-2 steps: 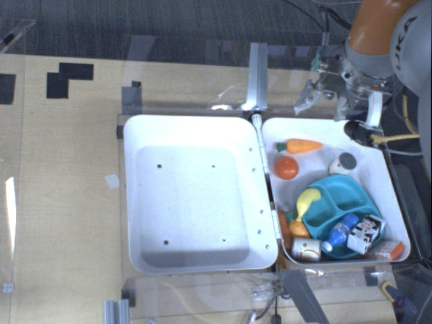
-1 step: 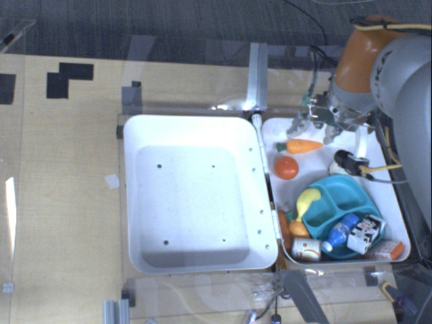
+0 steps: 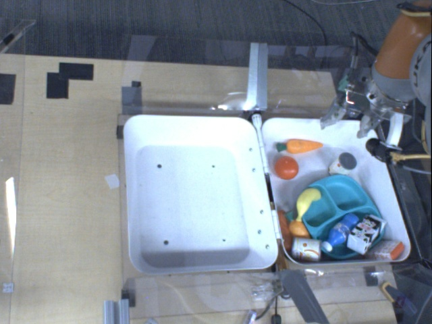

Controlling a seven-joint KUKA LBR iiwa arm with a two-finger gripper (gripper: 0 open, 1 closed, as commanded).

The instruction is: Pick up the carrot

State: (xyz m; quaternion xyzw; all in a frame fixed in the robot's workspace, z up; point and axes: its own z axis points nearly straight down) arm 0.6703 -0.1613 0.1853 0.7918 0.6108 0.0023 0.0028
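Here, the carrot (image 3: 303, 146) lies in the far part of the right bin (image 3: 399, 211), just beyond a red tomato (image 3: 286, 167). The tool (image 3: 351, 120) hovers released over the bin's far right corner, well apart from the carrot and grasping nothing.

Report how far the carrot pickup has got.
Done: nothing visible yet; the carrot lies on the floor of the right bin, near its far wall, beside a red tomato. In hand: the gripper sits over the bin's far right corner, to the right of the carrot and apart from it, holding nothing. Left: move across to the carrot, descend, grasp it and lift.
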